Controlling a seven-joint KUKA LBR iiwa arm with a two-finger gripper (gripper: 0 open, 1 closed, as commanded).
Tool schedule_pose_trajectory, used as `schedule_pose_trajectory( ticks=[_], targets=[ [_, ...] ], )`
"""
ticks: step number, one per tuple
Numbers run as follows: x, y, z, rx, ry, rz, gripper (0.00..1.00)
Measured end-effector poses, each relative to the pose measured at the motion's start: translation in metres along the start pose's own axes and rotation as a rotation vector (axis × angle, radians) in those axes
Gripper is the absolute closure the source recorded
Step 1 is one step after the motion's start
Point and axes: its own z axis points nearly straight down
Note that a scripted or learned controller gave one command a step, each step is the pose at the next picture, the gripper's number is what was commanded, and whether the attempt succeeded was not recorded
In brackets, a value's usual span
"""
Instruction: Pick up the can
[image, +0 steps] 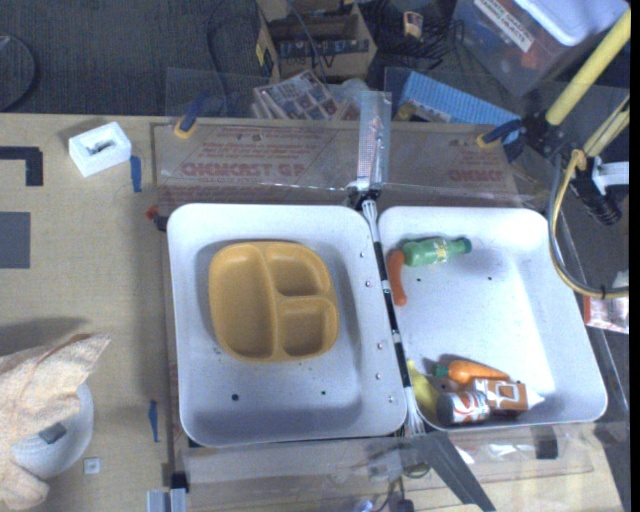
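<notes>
The small red and silver metal can (467, 405) lies on its side in the near-left corner of the right white bin (520, 300), touching an orange carrot (475, 371) and an orange carton (508, 396). The tool's state cannot be told. A yellow divided plastic tray (272, 300) sits in the left white bin (200, 380), and a green bottle (434, 250) lies at the right bin's far side.

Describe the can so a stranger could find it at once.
Look in the right bin, at its near left corner, where a small cluster of items lies. The can lies on its side there, silver and red, just below an orange carrot and beside a yellow piece; it alone is shiny metal.
</notes>
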Motion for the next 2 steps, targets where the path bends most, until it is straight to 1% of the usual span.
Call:
schedule_pose_trajectory(
  ticks=[1, 2],
  targets=[
    [0.009, -0.005, -0.119, 0.003, 0.006, -0.077, 1.0],
    [0.009, -0.001, 0.053, -0.002, -0.003, -0.079, 1.0]
  ],
)
